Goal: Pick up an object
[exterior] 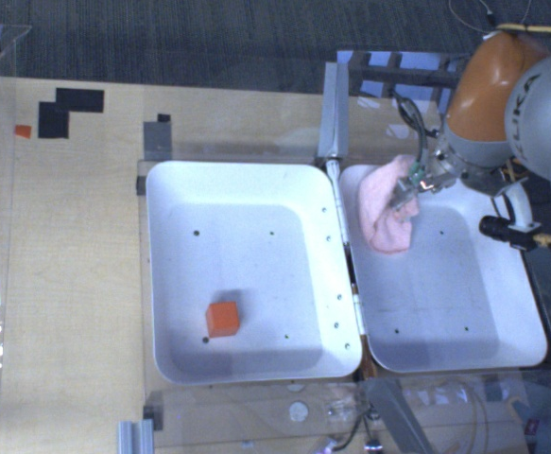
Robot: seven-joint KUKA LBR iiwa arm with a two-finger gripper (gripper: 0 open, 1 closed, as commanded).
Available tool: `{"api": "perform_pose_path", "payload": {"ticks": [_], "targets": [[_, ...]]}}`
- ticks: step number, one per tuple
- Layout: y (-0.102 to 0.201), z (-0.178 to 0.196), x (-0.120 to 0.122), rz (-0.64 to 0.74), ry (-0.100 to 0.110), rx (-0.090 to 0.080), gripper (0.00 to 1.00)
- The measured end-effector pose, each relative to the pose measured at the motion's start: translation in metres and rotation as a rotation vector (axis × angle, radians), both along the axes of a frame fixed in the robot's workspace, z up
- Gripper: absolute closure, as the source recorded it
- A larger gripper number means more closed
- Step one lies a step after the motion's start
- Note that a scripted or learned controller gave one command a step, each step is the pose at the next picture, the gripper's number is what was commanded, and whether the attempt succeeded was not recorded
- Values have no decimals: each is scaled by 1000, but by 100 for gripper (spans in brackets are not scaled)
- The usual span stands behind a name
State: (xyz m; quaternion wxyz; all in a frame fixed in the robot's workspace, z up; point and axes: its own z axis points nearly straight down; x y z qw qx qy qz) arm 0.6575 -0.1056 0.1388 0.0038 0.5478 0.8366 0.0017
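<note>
The pale wooden tabletop (67, 282) carries two white bins side by side: the left bin (247, 183) and the right bin (502, 348), edges touching.

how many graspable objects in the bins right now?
2. An orange block lies low in the left bin. A pink cloth is at the upper left of the right bin, at the gripper. The cloth could hide something small.

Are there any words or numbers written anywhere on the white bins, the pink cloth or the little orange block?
None can be read. The two shallow white bins, the crumpled pink cloth and the small orange block are plain. The black shapes on the wooden bench are not letters.
</note>
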Motion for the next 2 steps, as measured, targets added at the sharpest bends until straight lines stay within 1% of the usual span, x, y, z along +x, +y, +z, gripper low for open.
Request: {"api": "perform_pose_path", "payload": {"ticks": [1, 2], "targets": [[0, 0, 0, 0, 0, 0, 0], [-4, 22, 11, -122, -2, 1, 0]]}}
